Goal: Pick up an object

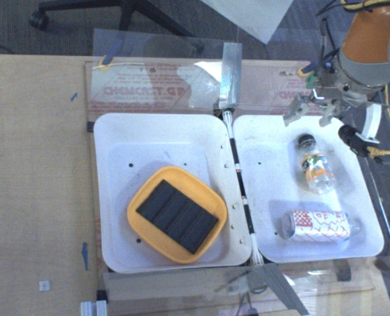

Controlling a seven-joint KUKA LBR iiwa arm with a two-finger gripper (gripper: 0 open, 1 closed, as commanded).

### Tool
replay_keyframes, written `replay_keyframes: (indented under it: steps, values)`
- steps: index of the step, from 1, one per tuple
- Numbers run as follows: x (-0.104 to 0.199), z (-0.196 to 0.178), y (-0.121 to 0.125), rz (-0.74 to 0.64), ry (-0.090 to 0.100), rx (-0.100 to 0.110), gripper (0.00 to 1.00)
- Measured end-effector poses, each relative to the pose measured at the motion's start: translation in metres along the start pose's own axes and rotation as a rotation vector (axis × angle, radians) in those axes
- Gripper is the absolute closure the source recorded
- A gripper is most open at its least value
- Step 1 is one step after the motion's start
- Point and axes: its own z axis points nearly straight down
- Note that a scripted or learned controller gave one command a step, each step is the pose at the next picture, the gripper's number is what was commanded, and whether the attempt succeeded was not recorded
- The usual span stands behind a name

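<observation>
A: Where is the gripper (311, 110) relative to the right bin (269, 239)?

B: Above that bin's far edge, toward its far right corner — the grey arm with its orange band (369, 28) comes in from the right. The two fingers stand apart, one to the left and one to the right, with nothing between them.

A: And what lies in the right bin?

B: Two things. A small clear bottle (313, 165) with a dark cap and an orange-and-green label lies on its side in the bin's far half, cap pointing toward the far edge, just below the gripper but not touching it. Near the bin's front edge lies a can (315, 224) with a red-and-white pattern, also on its side, lengthwise across the bin, apart from the bottle.

A: What sits to the left of the right bin?

B: The left bin (116, 137), its wall meeting the right bin's wall along the middle. Inside it, toward the front, rests a yellow tray (142, 226) turned at a slant, with a dark ridged pad (177, 215) on it — well apart from the gripper
</observation>
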Motion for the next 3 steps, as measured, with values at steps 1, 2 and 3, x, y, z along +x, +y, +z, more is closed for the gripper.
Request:
replay_keyframes:
  steps: [1, 2, 3]
  values:
    - [-0.056, 0.064, 0.017, -0.16, -0.001, -0.001, 0.0]
    - [-0.073, 0.151, -0.003, -0.269, -0.003, -0.007, 0.0]
    - [-0.074, 0.138, -0.001, -0.266, -0.005, -0.013, 1.0]
